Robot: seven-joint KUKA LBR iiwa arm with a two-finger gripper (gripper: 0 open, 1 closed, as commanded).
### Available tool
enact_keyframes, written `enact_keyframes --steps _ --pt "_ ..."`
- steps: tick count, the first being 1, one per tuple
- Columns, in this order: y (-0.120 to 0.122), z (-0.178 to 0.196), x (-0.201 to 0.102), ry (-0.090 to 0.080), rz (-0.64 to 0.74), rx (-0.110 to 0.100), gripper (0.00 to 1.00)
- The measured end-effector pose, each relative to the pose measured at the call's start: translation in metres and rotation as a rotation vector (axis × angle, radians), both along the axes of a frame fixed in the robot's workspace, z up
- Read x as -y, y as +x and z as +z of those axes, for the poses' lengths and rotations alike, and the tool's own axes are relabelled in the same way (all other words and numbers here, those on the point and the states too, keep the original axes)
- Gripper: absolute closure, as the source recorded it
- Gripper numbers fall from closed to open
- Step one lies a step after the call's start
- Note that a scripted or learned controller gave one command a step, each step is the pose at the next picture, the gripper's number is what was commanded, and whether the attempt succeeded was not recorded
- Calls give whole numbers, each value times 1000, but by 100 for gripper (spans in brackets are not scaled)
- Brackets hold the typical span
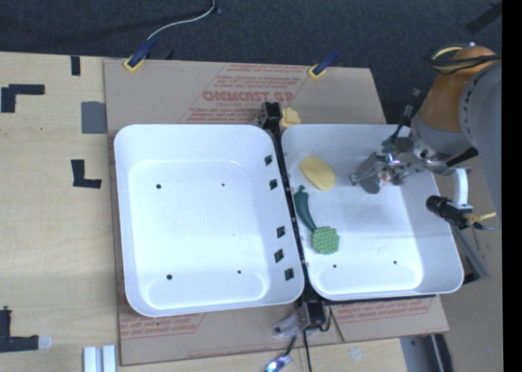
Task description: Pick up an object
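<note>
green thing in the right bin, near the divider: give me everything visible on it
The green object is a small toy-like piece: a slim dark teal stem running from near the divider down to a rounder, lighter green, bumpy head at its lower end. It looks like plastic or rubber. It lies flat on the floor of the right bin, along its left wall, just below the yellow object and apart from it. The gripper is off to its upper right, not touching it.
</note>
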State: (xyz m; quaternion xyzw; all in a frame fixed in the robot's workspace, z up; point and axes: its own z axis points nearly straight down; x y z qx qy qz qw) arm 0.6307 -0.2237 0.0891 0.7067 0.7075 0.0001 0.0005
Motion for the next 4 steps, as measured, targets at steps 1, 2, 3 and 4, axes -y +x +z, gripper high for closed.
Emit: enact_keyframes --steps 1,2,3,4 --pt "0 10 -1 -1 2 -1 100" --pt "39 -6 -108 5 10 -1 100" --pt "5 179 -109 -1 1 14 100" --pt "37 90 -239 5 12 -7 100"
